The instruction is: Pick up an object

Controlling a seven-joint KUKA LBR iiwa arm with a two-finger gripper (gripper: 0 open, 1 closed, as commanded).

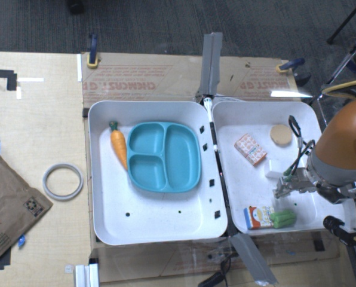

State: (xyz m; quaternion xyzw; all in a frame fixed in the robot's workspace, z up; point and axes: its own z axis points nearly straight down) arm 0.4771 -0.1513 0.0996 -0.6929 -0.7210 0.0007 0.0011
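In the right bin (249, 115), my gripper (284, 188) hangs low near the right wall, with the grey arm and its orange band (345, 136) behind it. Just below it, against the bin's front wall, lie a small red-and-white carton (258, 217) and a green object (284, 219) touching the carton's right end. A pink patterned box (250, 149) lies to the upper left of the gripper, and a round tan piece (281, 135) sits further back. In the left bin (106, 214) an orange carrot (119, 149) rests beside a teal divided plate (165, 156).
A grey divider (211, 58) rises where the two bins meet. On the bench to the left are a roll of tape (63, 180) and a brown cardboard box (8, 217). Blue clamps (92, 45) hold the cardboard sheet behind the bins.
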